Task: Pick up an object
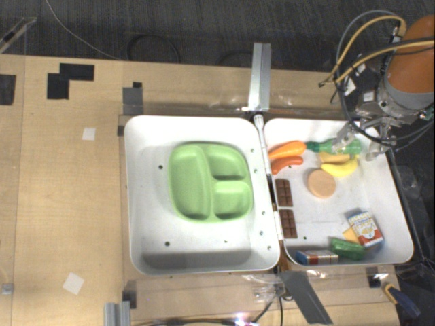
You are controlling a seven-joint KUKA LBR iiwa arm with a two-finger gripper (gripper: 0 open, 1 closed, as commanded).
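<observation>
The right white bin (397, 209) holds several small items. An orange carrot (288, 148) and a red-orange piece (285, 161) lie at its far left. A yellow banana (338, 168) lies next to a pale green item (327, 146), with a round tan disc (322, 184) just in front of them. Two brown chocolate bars (284, 193) lie along the left wall. My gripper (363, 142) hangs over the bin's far right part, directly above the banana's right end and the green item. I see nothing lifted off the bin floor.
The left bin (146, 182) bears a green divided plate (209, 180). A small colourful carton (365, 227), a dark green item (348, 248) and a red and grey tube (315, 257) lie in the right bin's near corner. Yellow and black cables (360, 39) loop above the wrist.
</observation>
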